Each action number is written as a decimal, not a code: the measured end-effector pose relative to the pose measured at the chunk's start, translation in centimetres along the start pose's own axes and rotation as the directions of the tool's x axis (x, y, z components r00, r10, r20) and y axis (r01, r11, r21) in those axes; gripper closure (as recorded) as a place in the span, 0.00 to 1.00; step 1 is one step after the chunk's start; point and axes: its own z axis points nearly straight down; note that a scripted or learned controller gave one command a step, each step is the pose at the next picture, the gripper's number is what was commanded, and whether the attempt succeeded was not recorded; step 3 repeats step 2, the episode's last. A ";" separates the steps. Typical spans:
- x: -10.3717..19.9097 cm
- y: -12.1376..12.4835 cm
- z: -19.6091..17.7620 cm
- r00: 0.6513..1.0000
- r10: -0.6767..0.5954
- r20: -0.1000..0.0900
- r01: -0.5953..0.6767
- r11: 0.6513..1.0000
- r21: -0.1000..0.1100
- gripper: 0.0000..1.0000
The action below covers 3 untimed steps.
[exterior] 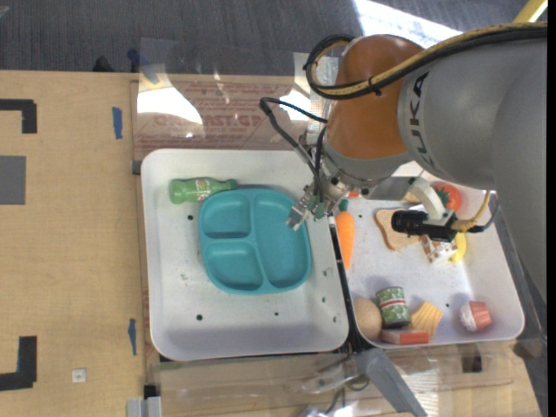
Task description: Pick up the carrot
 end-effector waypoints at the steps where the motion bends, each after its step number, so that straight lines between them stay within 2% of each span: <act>1: -4.7 -3.4 -5.5 0.990 0.140 0.004 -0.140 0.990 -0.006 1.00; 2: -3.2 -5.8 -1.8 0.987 -0.163 -0.002 0.163 0.987 0.000 1.00; 3: -3.2 -5.8 -1.8 0.987 -0.163 -0.002 0.163 0.987 0.000 1.00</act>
